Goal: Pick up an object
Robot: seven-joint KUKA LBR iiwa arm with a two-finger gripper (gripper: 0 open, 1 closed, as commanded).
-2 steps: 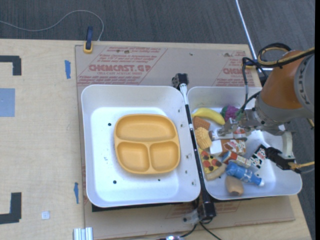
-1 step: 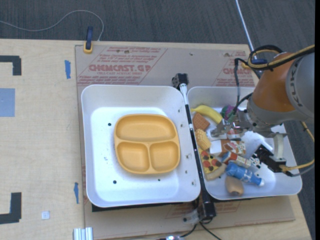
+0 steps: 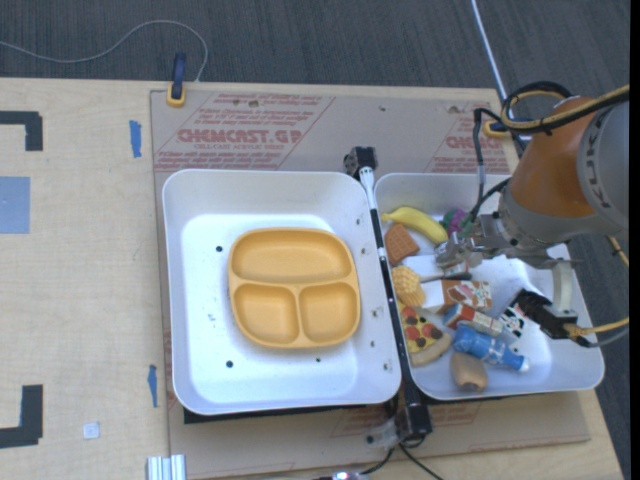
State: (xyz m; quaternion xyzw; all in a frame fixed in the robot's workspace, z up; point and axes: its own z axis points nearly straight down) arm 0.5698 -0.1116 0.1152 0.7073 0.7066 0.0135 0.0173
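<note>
Clearly, the work is centred on the right-hand shallow white bin (image 3: 585,363), where small toy items are heaped together, presumably so that any one of them may be picked. The two-finger metal gripper (image 3: 456,251) is lowered over the left part of that bin, just right of the yellow plastic banana (image 3: 420,222); whether its jaws are wide or narrow cannot be told, and nothing is seen held. Below the banana are found a toy pizza slice (image 3: 424,334) and a blue plastic bottle (image 3: 488,347), any of which could serve as the object. Left of that bin, a yellow three-compartment plastic tray (image 3: 294,287) is laid in the left-hand white bin (image 3: 190,298), perhaps to receive items. Behind both bins, a brown protective sheet (image 3: 250,133) is printed "CHEMCAST GP" in red.
</note>
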